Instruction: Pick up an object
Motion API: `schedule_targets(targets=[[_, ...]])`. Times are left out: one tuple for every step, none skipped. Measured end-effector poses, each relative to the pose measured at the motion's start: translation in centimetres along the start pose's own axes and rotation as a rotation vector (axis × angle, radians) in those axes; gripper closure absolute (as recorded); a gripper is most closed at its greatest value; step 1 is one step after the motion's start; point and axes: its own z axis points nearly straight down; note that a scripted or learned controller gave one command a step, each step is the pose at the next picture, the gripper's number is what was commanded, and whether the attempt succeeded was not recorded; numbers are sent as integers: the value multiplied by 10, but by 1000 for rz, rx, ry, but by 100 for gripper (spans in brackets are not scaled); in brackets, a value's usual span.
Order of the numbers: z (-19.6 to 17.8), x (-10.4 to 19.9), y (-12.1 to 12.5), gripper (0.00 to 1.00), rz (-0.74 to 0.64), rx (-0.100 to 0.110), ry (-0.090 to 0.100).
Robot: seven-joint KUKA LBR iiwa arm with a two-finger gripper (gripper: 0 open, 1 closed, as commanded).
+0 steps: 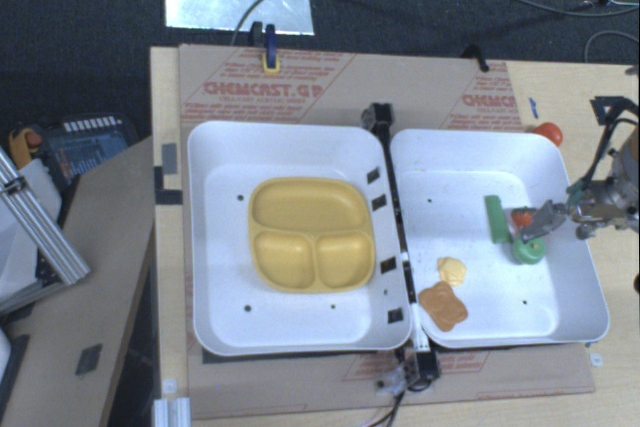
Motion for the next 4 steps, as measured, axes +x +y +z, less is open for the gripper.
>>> schedule_targets(targets=[[-4,0,2,0,-3,-9,-2],[57,5,-1,0,-1,-5,0],[100,8,-4,0,-1,-6,-1],[152,9,-4,0,-1,-6,-1]])
